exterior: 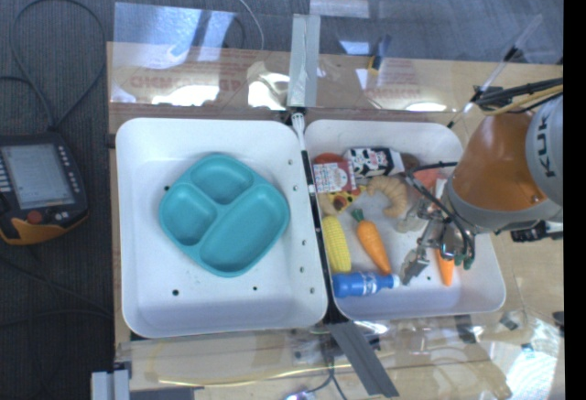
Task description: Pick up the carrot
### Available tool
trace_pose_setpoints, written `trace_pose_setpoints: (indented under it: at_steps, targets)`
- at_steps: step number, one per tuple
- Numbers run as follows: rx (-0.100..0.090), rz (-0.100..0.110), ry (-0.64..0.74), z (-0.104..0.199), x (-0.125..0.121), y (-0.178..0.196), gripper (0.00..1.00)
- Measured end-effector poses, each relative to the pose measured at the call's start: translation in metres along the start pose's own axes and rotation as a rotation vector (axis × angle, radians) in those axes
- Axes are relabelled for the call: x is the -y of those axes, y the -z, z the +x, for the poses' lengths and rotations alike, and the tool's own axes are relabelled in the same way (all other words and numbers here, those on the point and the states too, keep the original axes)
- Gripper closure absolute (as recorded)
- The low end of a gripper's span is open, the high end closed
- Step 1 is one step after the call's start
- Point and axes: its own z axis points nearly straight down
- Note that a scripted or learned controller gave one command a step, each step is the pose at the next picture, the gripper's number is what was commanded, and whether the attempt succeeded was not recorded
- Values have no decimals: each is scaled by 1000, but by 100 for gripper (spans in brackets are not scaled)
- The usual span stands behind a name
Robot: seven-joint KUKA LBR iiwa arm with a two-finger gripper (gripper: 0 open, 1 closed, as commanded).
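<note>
1. Camera view, landmark: the right shallow white plastic bin (pixel 476 302). All toys lie inside it; the left white bin (pixel 146 160) beside it holds a teal three-section plate (pixel 224 213).
2. Task thing: the orange plastic carrot with green top (pixel 371 243) lies flat on the right bin's floor, near its middle, green end toward the bin's far wall, tip toward the near wall. Not lifted.
3. Neighbours in the right bin: yellow corn cob (pixel 337 243) just left of the carrot; blue bottle (pixel 362 284) lying just below it, along the near wall; tan ginger-like piece (pixel 396 195) above it.
4. The grey two-finger gripper (pixel 423 259) hangs low in the right bin's right half, beside the carrot and apart from it, under the orange-banded arm (pixel 499 174).
5. Pincer state: fingers look spread, nothing visibly pinched between them. A second small orange piece (pixel 446 268) sits just right of the fingers; can't tell what it is or whether it touches them.
6. Progress: judged early. Carrot not grasped; left to do: line up over the carrot, close, lift.
</note>
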Motion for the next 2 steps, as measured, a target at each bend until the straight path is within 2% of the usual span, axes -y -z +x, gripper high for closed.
trace_pose_setpoints:
  at_steps: [2]
  targets:
    - [-7, 9, -105, 6, 4, 1, 0]
